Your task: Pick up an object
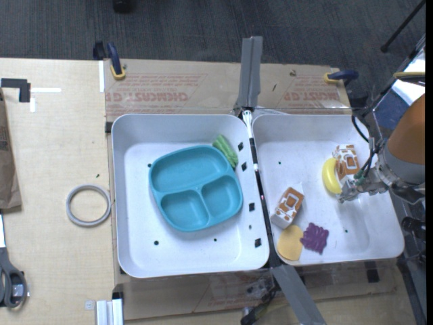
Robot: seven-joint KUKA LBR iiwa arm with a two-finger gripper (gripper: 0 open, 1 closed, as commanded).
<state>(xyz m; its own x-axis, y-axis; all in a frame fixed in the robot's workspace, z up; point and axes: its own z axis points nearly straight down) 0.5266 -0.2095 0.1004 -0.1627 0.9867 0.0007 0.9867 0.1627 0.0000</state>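
Two white bins side by side on a bench. Left bin [128,202]: blue divided plate [195,188] lying flat in the middle; green leafy toy [226,150] touching the plate's far right corner, near the divider. Right bin [379,239]: small white-and-orange carton [287,206] near the left wall, tilted; flat yellow-orange disc [290,243] just in front of it; purple bunch of grapes [314,237] touching the disc's right side; yellow banana-like piece [330,177] toward the right, with a second white-and-orange carton [348,162] against its right edge. Gripper [350,193] low over the right bin, just in front of the banana piece and second carton, entering from the right. State of jaws: cannot tell. Outside the bins, on the bench at left: grey ring [88,204]; scissors [11,281] at the near left edge.
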